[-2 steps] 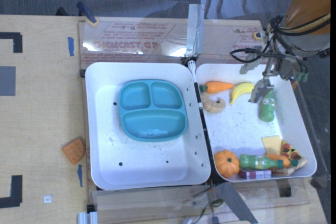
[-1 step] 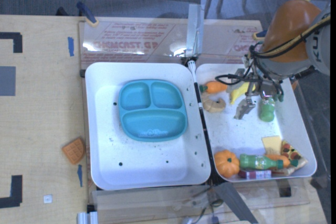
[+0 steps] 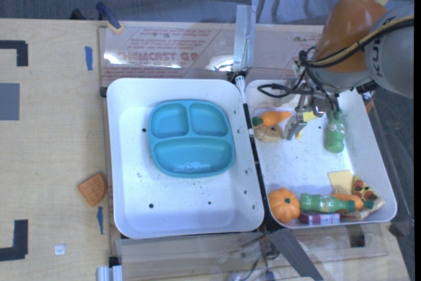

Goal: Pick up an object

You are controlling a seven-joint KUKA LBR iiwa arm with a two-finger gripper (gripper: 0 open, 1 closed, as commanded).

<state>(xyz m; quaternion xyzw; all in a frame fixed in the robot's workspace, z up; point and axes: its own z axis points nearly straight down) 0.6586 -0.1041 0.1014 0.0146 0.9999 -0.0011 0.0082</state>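
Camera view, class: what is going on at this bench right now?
A grey arm reaches in from the right, its gripper low over the right bin, close to a carrot and a small yellow piece. A green bottle stands nearby, and a pumpkin sits near the front edge. The left bin holds a blue tray. No grasp is visible.

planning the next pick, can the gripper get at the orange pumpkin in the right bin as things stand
Probably yes. The pumpkin lies uncovered from above at the right bin's near edge. The green bottle lies right beside it, and the bin's wall is close, which may crowd the gripper.
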